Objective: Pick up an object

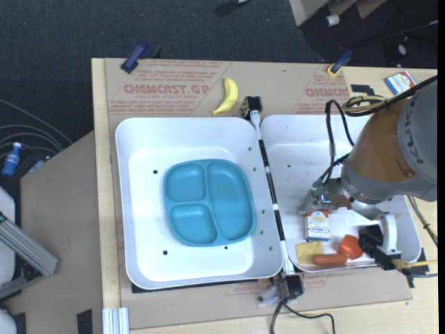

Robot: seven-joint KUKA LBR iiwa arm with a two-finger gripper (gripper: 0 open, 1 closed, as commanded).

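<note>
The grey and orange arm [386, 148] is reaching in from the right and hanging over the right bin [299, 152], with its gripper [314, 202] sitting low in the middle of that bin. Just on the near side of the gripper a small white carton [318, 226] with red and blue print is lying, so close that the two are looking as if they are touching, though no object is showing inside the grasp. Whether the pincer is spread or pressed together I cannot tell, since the wrist is covering too much of it.

Near the carton, against the near wall of the bin, a yellow slab [304, 251], a reddish sausage [327, 259] and an orange piece [349, 245] are crowding together. The left bin [128, 138] is holding a blue divided plate [208, 202], and a banana [226, 97] is resting on the board beyond the far rim, outside both bins.

I am judging this to be the approach step, with the carton as the likely target and nothing lifted yet. The next move is calling for the gripper to be centring over the carton, coming down around it and closing firmly before rising. The neighbouring pieces are lying close, so a stray nudge could be pushing the carton aside.
</note>
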